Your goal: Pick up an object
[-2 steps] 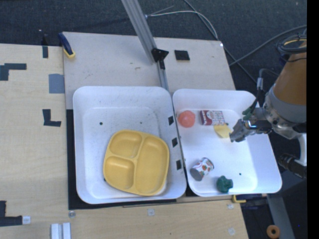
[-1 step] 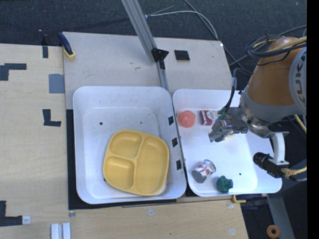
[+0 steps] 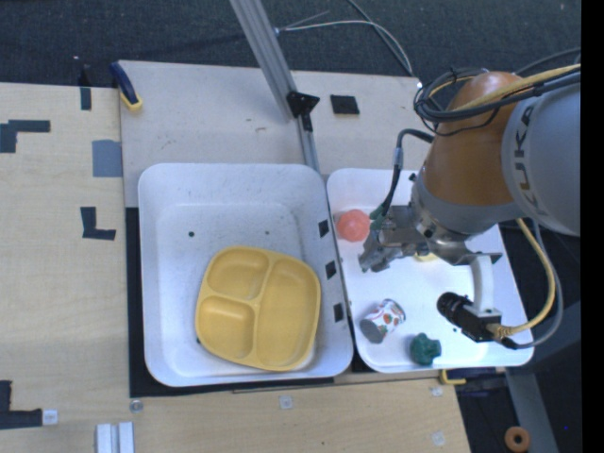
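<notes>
A pale wooden bench (image 3: 57, 253) seen from above at a slant, with dark carpet along its far edge and black cables trailing across it. Grey and black tape marks dot the bench's left part. A light board on the bench carries two shallow white bins side by side, their inner rims touching.

The left bin (image 3: 170, 196) holds a yellow divided tray (image 3: 260, 307) lying flat toward its near edge, slightly right of centre; the far half of this bin is bare floor. A slim metal pole (image 3: 269, 50) rises at a slant from just beyond the far right corner of the left bin.

The right bin (image 3: 505, 291) is smaller. A small pink-orange ball (image 3: 353, 225) sits near its far left corner. A crumpled white and red object (image 3: 382, 317) lies by the near left edge, and a small green object (image 3: 425, 348) rests close to the near rim.

The grey and orange arm (image 3: 481, 159) covers the bin's far right part. Its gripper (image 3: 376, 253) hangs over the bin just right of the ball, its fingers apart with nothing between them. Open floor remains in the middle of this bin.
</notes>
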Motion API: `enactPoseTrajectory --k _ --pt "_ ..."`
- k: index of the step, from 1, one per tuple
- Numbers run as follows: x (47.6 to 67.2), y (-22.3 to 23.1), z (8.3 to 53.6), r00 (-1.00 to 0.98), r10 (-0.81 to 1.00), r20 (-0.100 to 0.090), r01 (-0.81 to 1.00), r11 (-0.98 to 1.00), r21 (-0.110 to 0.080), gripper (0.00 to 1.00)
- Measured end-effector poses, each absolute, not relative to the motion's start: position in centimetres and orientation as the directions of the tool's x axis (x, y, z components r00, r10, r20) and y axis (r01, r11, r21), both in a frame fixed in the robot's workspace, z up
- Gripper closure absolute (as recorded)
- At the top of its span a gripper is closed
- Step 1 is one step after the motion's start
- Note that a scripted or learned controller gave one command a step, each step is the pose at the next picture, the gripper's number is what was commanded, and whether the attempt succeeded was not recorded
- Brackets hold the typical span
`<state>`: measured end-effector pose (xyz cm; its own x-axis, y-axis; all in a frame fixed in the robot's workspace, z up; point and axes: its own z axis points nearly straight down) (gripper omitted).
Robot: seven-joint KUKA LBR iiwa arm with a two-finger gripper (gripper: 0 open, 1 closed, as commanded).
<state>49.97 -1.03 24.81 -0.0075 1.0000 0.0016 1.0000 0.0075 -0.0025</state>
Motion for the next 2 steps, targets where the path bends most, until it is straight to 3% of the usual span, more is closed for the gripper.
enactPoseTrajectory --k 1,2 --pt "49.9 4.3 23.9 -0.007 1.0 0.001 1.0 0.007 -0.004 1.0" --pt "51.3 9.6 24.4 -0.008 1.0 0.001 1.0 0.008 -0.001 1.0"
